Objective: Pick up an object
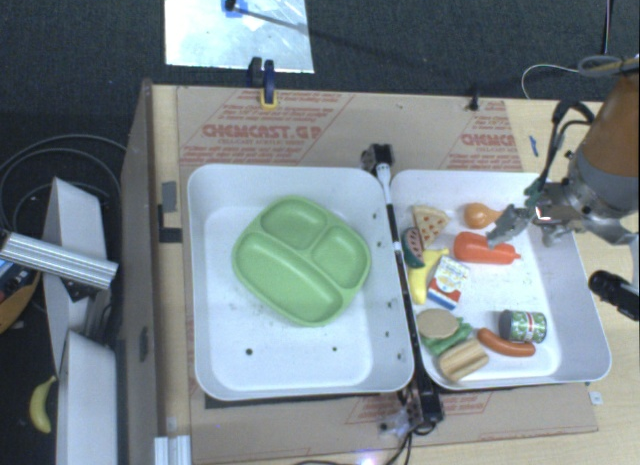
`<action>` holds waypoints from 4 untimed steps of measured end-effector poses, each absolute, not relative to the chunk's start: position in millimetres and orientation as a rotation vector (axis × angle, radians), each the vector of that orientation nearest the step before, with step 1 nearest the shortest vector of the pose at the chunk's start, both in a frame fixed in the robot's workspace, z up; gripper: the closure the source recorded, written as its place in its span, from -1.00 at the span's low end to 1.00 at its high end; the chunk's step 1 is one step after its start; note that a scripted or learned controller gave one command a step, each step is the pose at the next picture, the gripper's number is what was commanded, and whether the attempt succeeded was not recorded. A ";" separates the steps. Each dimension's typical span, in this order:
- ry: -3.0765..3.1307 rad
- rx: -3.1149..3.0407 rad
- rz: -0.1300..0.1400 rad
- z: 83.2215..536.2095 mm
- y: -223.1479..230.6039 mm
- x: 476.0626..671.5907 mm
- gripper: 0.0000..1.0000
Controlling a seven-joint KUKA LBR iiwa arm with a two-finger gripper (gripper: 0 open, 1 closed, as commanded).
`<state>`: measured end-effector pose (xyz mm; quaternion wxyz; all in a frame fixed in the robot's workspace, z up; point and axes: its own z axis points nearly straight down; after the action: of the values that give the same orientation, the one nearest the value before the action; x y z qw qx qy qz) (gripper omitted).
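While angled leftward, pincer (508, 225) hovers over red pepper (480, 249).

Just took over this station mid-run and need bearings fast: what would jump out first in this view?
The big light-green divided plastic plate lies alone in the left white bin. The right white bin is crowded with small toy foods, among them a red-orange pepper-like piece, a pizza slice and a small green-labelled can. The grey arm's hand hangs over that bin's upper part, just above the red-orange piece.
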<state>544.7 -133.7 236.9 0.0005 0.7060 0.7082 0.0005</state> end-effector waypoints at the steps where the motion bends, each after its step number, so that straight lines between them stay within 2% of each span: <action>1: 2.228 2.213 0.000 144.8 -134.8 602.3 -1.00; 2: 2.220 2.207 0.004 114.3 -99.9 589.6 -1.00; 3: 2.223 2.217 0.005 88.2 -140.8 642.2 -1.00; 4: 2.223 2.223 -0.002 84.3 -133.1 584.7 -1.00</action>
<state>584.7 -133.1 84.3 -0.0010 0.7071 0.7072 -0.0005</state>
